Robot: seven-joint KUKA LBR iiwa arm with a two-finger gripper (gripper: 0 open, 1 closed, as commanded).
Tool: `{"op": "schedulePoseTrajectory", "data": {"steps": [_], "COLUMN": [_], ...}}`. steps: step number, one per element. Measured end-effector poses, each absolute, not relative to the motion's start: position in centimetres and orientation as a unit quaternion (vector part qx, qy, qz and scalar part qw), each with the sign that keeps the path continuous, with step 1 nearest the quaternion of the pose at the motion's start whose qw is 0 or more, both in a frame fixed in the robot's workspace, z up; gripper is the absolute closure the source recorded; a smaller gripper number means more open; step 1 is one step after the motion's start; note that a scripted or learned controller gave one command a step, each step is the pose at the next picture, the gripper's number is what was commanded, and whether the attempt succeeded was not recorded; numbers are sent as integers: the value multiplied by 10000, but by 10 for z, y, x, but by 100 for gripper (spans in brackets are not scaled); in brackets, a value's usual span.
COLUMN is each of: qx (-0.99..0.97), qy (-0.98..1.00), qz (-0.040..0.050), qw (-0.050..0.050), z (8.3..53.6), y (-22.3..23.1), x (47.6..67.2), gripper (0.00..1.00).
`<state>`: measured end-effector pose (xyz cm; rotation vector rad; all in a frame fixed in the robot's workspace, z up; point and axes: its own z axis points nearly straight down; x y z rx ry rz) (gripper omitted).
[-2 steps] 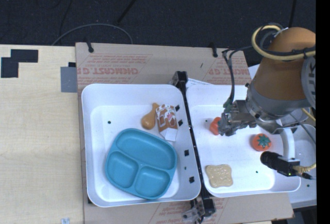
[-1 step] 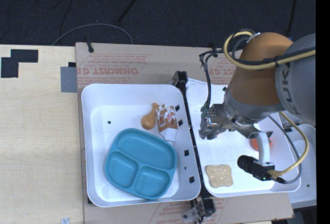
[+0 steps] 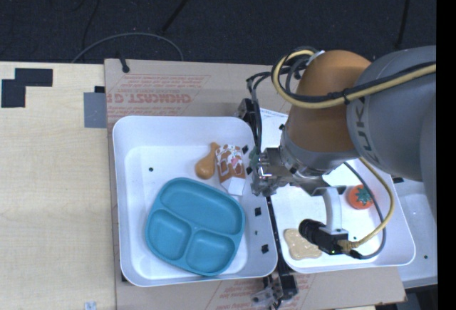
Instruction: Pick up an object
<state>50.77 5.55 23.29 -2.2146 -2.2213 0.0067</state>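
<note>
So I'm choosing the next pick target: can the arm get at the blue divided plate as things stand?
Probably yes: the blue divided plate lies uncovered in the left bin, with only the chicken drumstick toy beside it.

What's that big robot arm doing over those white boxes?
It is trying to pick something up. The grey and orange arm leans over the right bin, where a tan cookie-shaped toy and an orange toy lie. The left bin holds a blue divided plate, a toy drumstick and a small brown and white toy.
</note>
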Motion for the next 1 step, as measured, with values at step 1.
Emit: {"op": "schedulePoseTrajectory", "data": {"steps": [1], "qx": [-7055], "qy": [-7087], "qz": [11], "qw": [13], "z": [235], "y": [104], "x": [516], "gripper": [100]}}
